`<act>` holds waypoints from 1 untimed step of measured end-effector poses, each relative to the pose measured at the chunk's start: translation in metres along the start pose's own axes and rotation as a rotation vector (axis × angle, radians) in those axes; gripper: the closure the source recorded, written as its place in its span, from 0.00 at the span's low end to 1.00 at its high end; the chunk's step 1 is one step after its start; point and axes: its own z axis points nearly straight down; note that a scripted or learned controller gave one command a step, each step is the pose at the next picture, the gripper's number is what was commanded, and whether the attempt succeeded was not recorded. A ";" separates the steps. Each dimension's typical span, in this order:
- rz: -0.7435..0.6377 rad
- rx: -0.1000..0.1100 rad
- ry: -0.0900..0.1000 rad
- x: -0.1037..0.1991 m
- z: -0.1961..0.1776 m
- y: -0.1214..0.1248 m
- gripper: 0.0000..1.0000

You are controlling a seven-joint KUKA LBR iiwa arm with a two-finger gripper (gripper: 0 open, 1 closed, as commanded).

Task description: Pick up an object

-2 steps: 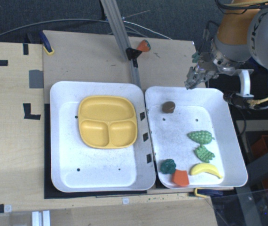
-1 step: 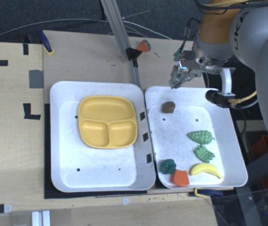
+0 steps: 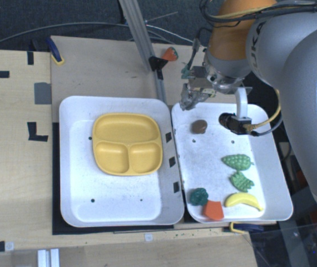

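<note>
My gripper (image 3: 189,100) hangs over the far left corner of the right bin (image 3: 270,149), with nothing visible between its fingers. A small brown round piece (image 3: 198,127) lies just in front of it and slightly right. Two green leafy pieces (image 3: 236,161) (image 3: 241,181) lie toward the bin's right side. Along the near edge sit a yellow banana (image 3: 243,201), an orange-red block (image 3: 214,210) and a dark green lump (image 3: 198,196).
The left bin (image 3: 75,149) holds a yellow three-compartment plate (image 3: 127,143). A slanted grey metal post (image 3: 142,38) rises behind the bins, with a small orange object (image 3: 171,53) beside it. The arm's bulk fills the upper right.
</note>
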 end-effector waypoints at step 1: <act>-0.001 -0.001 0.001 0.051 -0.001 -0.005 1.00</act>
